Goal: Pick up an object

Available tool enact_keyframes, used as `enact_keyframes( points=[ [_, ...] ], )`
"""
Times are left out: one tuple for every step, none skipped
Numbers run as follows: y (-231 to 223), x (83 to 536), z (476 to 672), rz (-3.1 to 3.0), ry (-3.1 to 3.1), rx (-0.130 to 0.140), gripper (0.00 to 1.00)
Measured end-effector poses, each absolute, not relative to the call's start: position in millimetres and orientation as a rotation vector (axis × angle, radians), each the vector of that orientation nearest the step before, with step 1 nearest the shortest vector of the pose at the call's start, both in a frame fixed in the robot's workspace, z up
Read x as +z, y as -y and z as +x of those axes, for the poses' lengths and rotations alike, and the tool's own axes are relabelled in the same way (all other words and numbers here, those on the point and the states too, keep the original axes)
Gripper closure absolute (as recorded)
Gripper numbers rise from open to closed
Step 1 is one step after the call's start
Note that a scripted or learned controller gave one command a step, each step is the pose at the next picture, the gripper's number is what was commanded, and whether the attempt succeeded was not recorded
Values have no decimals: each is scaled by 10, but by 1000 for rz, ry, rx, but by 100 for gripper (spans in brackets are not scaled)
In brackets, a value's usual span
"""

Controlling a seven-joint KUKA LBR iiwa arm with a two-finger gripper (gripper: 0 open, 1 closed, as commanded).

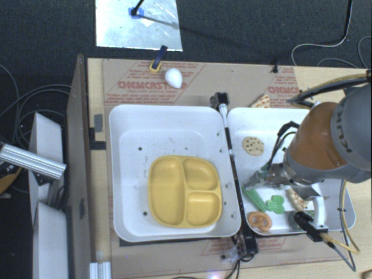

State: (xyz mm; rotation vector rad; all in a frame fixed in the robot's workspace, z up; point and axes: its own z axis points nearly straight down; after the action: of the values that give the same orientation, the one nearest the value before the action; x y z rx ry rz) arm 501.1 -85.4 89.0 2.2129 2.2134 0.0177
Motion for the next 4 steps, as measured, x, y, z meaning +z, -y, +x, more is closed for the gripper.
enact_keyframes(
  points=[
    [2037,875,4875,2222,-2204,1,0],
    [1347,1893,4890,2205,-2228,11,0],
    [1081,802,4870,2216,-2225,3,0],
    [1881,2077,5005,2213,-2204,7,0]
  ],
)
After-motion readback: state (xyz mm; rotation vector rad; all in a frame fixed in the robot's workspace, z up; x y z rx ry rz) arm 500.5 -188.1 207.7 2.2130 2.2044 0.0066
